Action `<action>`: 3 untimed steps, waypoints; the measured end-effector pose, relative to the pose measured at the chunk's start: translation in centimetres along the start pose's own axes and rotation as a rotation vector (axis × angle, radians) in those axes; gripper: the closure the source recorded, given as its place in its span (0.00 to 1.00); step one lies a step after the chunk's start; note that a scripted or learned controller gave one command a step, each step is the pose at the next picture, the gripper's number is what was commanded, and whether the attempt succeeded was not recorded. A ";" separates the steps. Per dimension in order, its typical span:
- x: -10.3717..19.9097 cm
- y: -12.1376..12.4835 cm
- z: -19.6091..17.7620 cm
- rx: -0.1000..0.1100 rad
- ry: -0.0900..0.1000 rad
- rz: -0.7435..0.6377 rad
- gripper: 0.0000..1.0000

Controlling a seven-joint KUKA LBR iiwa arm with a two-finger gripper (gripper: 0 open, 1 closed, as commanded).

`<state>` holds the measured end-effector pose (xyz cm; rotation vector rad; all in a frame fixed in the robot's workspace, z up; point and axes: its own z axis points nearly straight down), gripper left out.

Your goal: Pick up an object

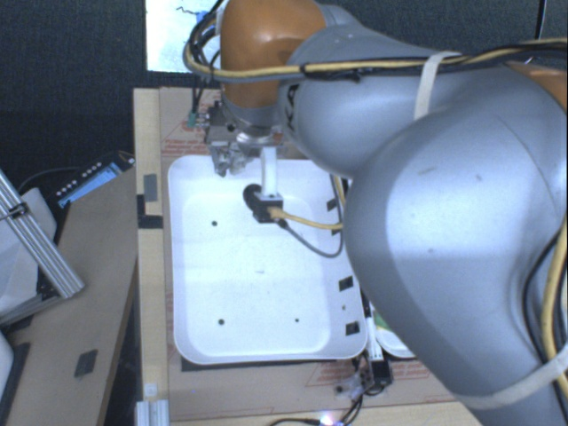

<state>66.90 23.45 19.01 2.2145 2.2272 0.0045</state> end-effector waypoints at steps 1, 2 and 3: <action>0.0 0.0 1.3 0.001 -0.002 -0.001 1.00; 0.0 0.0 1.9 0.001 -0.002 -0.001 1.00; 0.0 0.0 1.1 0.000 0.000 0.000 1.00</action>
